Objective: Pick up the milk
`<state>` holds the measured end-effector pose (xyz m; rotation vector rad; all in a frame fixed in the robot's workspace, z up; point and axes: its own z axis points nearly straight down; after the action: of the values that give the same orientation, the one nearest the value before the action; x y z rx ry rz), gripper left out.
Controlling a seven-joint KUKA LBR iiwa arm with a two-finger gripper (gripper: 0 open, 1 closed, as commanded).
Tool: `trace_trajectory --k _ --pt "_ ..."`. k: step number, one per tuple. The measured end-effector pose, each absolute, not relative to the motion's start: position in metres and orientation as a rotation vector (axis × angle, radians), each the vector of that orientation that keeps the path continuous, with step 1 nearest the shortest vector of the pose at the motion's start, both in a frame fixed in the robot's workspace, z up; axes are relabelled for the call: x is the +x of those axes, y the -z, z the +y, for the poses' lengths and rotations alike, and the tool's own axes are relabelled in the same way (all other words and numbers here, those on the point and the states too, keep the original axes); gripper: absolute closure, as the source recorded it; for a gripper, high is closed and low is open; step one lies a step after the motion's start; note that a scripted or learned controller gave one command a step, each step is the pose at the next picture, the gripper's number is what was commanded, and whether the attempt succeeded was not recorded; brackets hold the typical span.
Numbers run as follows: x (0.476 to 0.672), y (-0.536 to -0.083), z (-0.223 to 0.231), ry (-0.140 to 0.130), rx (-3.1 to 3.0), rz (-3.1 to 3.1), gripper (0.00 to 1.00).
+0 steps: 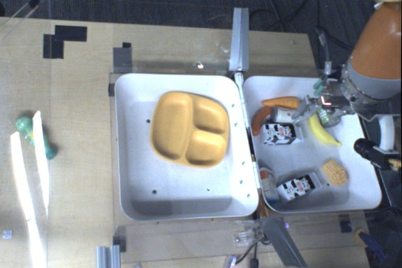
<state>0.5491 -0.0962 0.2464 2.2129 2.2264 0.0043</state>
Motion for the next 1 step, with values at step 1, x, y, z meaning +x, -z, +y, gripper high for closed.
trace_trajectory --k 1 --pt "0.5157 -0.1013 -0.0821 -0.002 2.327 2.111 0.0"
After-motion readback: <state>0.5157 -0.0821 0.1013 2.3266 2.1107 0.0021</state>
